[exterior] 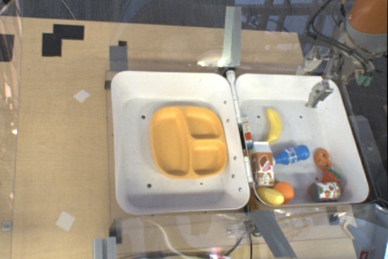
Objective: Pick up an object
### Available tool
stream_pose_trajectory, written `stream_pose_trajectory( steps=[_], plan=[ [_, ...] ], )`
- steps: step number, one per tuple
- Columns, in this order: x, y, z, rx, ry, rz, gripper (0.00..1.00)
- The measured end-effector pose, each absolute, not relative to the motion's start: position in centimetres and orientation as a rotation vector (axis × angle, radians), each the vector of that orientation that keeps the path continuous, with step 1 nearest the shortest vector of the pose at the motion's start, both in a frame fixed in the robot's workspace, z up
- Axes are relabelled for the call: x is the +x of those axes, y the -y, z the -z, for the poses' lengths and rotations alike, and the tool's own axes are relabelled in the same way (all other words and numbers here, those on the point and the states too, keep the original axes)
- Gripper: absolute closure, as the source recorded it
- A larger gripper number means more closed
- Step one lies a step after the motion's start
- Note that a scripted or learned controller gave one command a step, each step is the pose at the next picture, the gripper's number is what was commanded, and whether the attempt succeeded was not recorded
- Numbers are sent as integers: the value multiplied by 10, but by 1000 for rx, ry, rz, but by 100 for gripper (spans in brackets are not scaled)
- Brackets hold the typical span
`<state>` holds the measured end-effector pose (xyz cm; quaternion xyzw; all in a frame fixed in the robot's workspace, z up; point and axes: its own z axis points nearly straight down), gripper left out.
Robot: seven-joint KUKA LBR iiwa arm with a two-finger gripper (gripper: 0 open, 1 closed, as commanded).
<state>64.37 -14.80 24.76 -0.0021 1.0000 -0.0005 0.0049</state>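
Note:
The right bin (297, 91) holds several small items. A yellow banana (274, 124) lies near its middle, with a blue bottle (291, 155) on its side just below. A brown and white carton (262, 168) stands by the left wall. An orange (284, 191) and a yellow fruit (270, 196) sit in the front corner. A red-orange toy (322, 158) and a red and white item (327, 190) lie at the front right. My gripper (319, 94) hangs over the back right of this bin, apart from every item, with nothing seen in it.
The left bin (130, 130) bears a yellow divided plate (187, 141). A metal post (232, 36) rises behind the divider between the bins. Cables and the arm's orange band (370, 3) crowd the upper right. Bare wooden bench lies to the left.

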Motion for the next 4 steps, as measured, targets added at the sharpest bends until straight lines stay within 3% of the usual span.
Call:
stream_pose_trajectory(
  steps=[1,2,3,4],
  plan=[
    [601,203,-97,167,-3142,-3,0],
    [658,183,-145,422,-3099,0,0],
    [620,142,-88,789,-3029,-3,0],
    [625,141,-104,772,-3017,-4,100]
  ],
)
